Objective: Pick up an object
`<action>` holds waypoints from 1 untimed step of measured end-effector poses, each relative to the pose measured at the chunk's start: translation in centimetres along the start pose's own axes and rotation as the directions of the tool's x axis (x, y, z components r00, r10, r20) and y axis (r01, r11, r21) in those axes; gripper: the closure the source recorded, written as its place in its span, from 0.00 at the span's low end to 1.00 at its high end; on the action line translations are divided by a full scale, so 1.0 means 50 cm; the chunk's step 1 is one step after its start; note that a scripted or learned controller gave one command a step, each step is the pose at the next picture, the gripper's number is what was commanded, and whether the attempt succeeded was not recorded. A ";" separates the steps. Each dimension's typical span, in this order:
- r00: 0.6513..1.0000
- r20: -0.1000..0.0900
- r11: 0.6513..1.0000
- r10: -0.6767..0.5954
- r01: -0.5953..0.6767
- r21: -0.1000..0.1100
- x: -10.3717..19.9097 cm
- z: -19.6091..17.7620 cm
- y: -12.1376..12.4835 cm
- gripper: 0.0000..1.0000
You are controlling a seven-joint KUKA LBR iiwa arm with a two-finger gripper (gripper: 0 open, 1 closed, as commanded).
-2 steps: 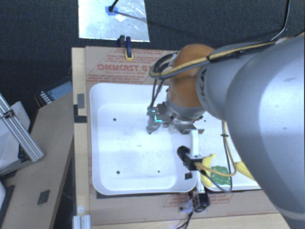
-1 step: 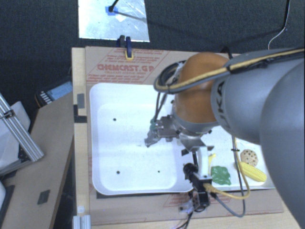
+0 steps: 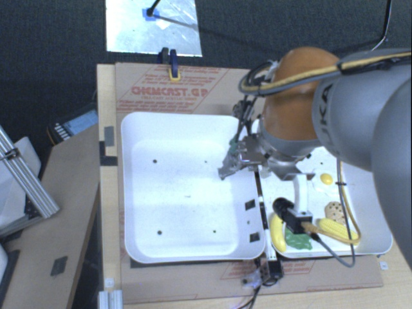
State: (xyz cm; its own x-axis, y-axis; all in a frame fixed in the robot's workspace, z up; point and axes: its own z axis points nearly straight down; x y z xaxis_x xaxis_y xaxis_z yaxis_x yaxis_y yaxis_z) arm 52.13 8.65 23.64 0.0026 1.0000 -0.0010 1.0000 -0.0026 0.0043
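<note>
While hanging over the right side of the left white bin [image 3: 174,192]: pincer [image 3: 226,167], spread or pressed together, cannot tell. Lie right of the pincer and lower in view, all in the right white bin [image 3: 370,217]:
- small yellow ball [image 3: 326,179], nearest
- tan cookie [image 3: 333,209]
- yellow banana [image 3: 277,235]
- green item [image 3: 297,241]
- second yellow piece [image 3: 336,228]

A brown cardboard sheet [image 3: 187,89] lies flat, its printed part beyond the gripper [image 3: 226,168]. A yellow clamp [image 3: 172,66] grips its far edge, beyond and left of the gripper. Farther off lies a shiny foil sheet [image 3: 154,24]. Well left runs a metal rail [image 3: 24,177].
</note>
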 end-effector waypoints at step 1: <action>1.000 0.001 1.000 0.000 0.000 0.008 -0.065 0.111 0.018 0.00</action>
State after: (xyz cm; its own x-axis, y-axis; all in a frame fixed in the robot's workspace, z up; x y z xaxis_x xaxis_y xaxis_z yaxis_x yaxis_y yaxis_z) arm 53.04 5.38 18.10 0.0030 1.0000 -0.0020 1.0000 -0.0030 -0.0038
